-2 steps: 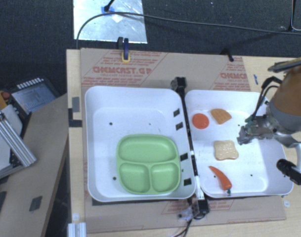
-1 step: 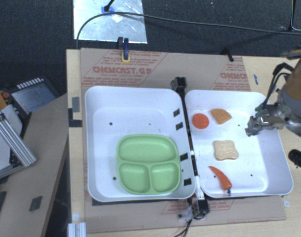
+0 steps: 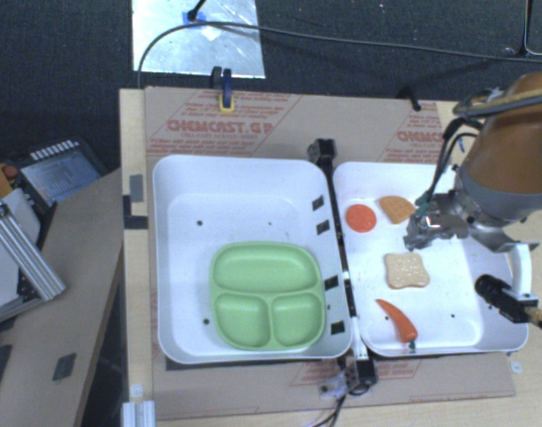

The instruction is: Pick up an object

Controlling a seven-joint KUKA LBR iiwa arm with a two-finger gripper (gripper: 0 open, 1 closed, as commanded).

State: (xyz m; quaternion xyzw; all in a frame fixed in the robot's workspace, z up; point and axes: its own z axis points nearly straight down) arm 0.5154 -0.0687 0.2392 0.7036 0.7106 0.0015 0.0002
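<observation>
Bright, even overhead light; soft shadows, slightly grainy, mild glare on bins (image 3: 253,172).

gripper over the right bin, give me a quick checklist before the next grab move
1. Gripper positioned over the right bin: ok.
2. Fingers open for a grab: cannot tell, too small and dark.
3. Nothing held already: cannot tell.
4. Targets in reach: toast slice just below the gripper, tan piece and red disc beside it, all apart: ok.
5. Red chili pepper lies near the front wall, tighter approach: not ok.
6. Green divided plate in the left bin, out of the way: ok.
</observation>
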